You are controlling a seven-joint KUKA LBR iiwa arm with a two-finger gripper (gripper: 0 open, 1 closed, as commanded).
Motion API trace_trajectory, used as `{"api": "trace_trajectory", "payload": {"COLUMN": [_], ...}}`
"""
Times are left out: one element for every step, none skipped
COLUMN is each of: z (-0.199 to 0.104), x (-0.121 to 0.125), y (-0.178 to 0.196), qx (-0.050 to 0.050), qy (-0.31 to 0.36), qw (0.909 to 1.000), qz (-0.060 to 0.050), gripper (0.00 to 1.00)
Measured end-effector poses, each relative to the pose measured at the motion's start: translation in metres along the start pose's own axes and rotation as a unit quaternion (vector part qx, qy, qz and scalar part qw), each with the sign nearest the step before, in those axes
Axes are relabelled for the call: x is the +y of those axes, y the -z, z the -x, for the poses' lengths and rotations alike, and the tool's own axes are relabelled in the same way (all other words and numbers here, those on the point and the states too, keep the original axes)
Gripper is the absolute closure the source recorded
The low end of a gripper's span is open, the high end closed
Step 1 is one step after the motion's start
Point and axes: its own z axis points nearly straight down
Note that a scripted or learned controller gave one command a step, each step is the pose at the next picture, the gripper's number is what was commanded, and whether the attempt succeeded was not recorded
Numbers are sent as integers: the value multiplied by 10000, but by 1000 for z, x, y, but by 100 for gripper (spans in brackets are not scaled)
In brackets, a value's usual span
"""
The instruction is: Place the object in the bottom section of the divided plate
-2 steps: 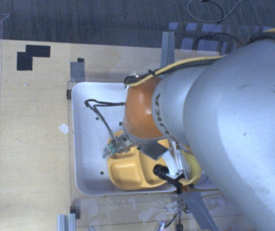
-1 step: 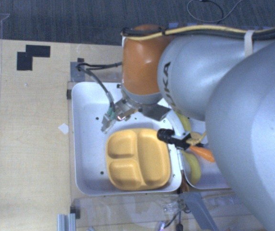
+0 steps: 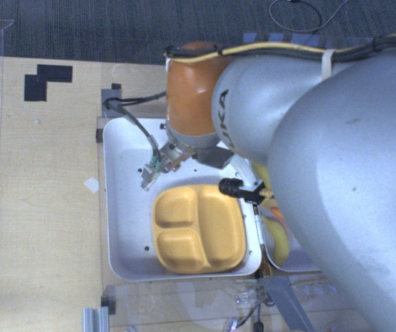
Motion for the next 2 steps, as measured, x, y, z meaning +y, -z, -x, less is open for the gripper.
{"api": "trace_trajectory", "payload": {"z": [14, 11], "x": [-105, -103], "y": [-34, -25], "qx": [-22, 15], "qy": [-362, -347], "qw": [9993, 9994], "qz": [42, 44], "gripper": [0, 100]}}
